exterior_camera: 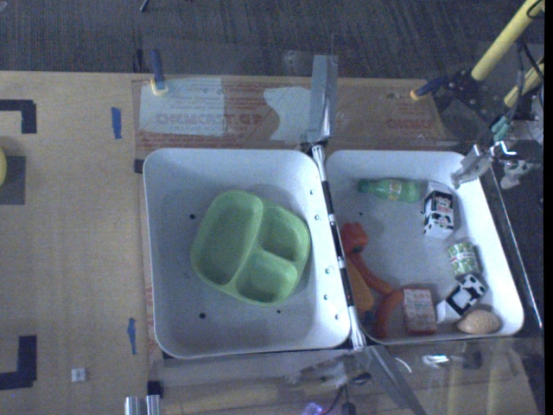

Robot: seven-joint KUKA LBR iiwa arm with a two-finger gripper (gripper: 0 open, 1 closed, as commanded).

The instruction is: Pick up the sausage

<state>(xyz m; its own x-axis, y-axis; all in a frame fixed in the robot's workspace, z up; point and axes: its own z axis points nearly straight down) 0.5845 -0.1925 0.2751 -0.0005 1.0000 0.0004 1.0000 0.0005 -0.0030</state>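
The sausage (386, 311) lies in the right bin (505, 258) near its six o'clock wall, beside a small box (418, 309). The tool (484, 158) hangs over that bin's one o'clock corner; I cannot tell how its grip stands

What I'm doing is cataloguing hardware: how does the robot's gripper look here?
The gripper is pale, silvery metal and angular, dim in this light. Behind it sit whitish parts with a small teal piece and thin dark cables. No markings are readable.
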